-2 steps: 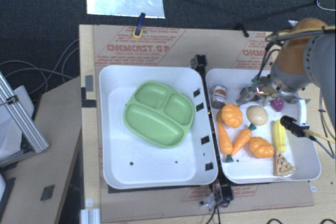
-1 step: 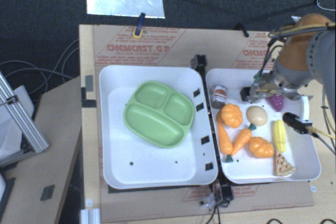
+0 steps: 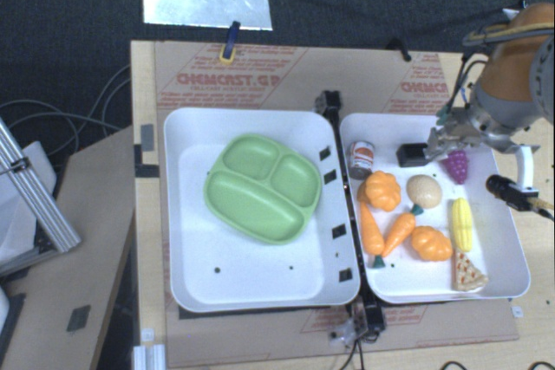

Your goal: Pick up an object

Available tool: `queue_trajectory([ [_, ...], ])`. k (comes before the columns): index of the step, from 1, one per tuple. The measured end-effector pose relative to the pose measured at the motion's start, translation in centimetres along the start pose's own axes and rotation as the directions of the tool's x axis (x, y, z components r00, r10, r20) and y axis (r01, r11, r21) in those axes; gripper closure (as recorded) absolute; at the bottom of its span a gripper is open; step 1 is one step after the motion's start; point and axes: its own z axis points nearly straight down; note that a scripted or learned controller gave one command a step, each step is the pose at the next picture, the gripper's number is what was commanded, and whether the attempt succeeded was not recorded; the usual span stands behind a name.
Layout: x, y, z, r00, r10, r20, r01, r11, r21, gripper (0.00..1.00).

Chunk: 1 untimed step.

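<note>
Two bins: left bin (image 3: 186, 273) holds green tray (image 3: 262, 187); right bin (image 3: 507, 260), toy food.

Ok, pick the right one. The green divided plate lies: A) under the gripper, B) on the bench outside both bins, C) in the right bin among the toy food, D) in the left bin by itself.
D: the green divided plate lies flat in the left bin, while the toy food, such as the corn, sits in the right bin.
</note>
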Motion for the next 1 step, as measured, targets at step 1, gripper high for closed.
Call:
queue_trajectory([
  [1, -0.02, -0.08, -4.38, 1.0, -0.003, 0.001, 0.003, 1.0, -0.002, 1.0],
])
